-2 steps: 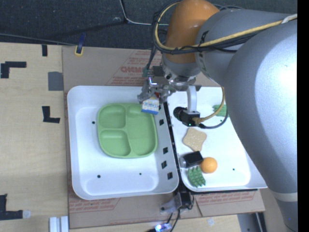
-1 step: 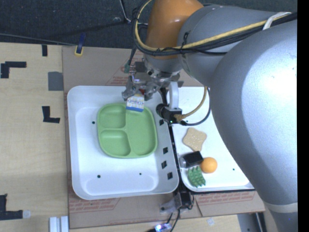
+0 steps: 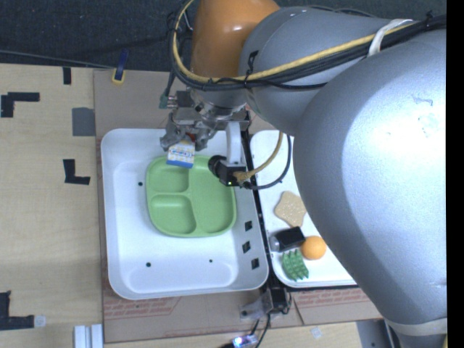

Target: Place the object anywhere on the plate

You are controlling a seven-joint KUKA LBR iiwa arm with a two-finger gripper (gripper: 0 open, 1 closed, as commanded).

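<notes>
Hanging over the far-left edge of the green divided plate (image 3: pixel 191 206), the gripper (image 3: pixel 185 145) carries a small white carton with blue and yellow print (image 3: pixel 180 156) directly beneath its fingers, and the carton appears pinched between them at its upper end; treat this as a grasp that looks closed on the carton, since the contact faces themselves are partly hidden by the wrist hardware. The carton sits at the plate's far rim, over the boundary between the rim and the upper-left compartment, with its long side running roughly across the view, left to right. The plate's main area therefore lies toward the viewer and slightly right of the jaws, so a short shift in that direction before release would likely centre the carton over a compartment instead of the rim. The plate rests in the left white bin (image 3: pixel 123 216), and its three compartments hold nothing else. The right white bin (image 3: pixel 326 274) contains a tan slice of bread (image 3: pixel 291 208), a black block (image 3: pixel 288 238), an orange ball (image 3: pixel 314 248) and a green ridged item (image 3: pixel 295 265), clustered near its left wall, well apart from the plate.
</notes>
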